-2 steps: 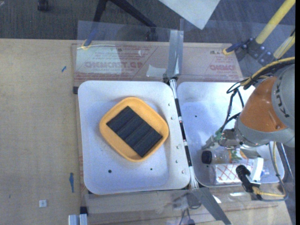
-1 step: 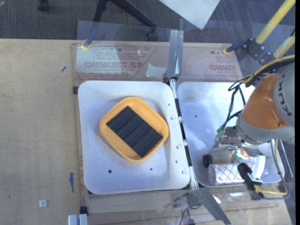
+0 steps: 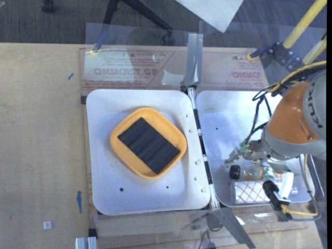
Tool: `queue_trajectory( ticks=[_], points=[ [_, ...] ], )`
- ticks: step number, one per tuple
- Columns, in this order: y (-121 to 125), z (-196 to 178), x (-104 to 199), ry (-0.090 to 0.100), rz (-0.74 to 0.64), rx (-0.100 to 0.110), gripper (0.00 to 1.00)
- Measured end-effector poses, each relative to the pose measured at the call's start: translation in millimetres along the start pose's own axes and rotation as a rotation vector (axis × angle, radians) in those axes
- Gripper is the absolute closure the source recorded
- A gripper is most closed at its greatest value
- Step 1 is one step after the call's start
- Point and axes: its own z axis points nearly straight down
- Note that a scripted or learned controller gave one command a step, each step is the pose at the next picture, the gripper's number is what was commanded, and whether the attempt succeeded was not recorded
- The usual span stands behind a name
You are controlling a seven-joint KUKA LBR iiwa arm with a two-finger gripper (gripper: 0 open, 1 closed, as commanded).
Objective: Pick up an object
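**Hanging low in the right bin, pincer state unreadable**

The grey arm (image 3: 295,121) with its orange band is reaching in from the right and is leaning down over the front half of the right bin (image 3: 223,118). The pincer (image 3: 252,157) is sitting just above a small clear bottle (image 3: 245,174), which is lying on its side with its black cap (image 3: 235,172) pointing toward the divider between the bins. From this angle the wrist is covering the pincer, so I cannot tell whether it is spread or pressed together, or whether it is touching the bottle. A small green scrap (image 3: 242,148) is showing at the pincer's left edge. Just in front of the bottle, a white packet with a red lattice print (image 3: 248,192) is lying flat near the bin's front wall.

In the left bin (image 3: 104,185), well apart from the arm, a yellow square dish (image 3: 120,148) is lying turned at an angle, and a black ribbed pad (image 3: 149,145) is filling its middle. Both bins are resting on the pale wooden surface (image 3: 36,139).
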Motion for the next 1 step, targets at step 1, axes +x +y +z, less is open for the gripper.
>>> queue_trajectory(
  ticks=[1],
  points=[
    [0.0,0.0,0.0,0.000,0.000,0.000,0.00]
  ],
)
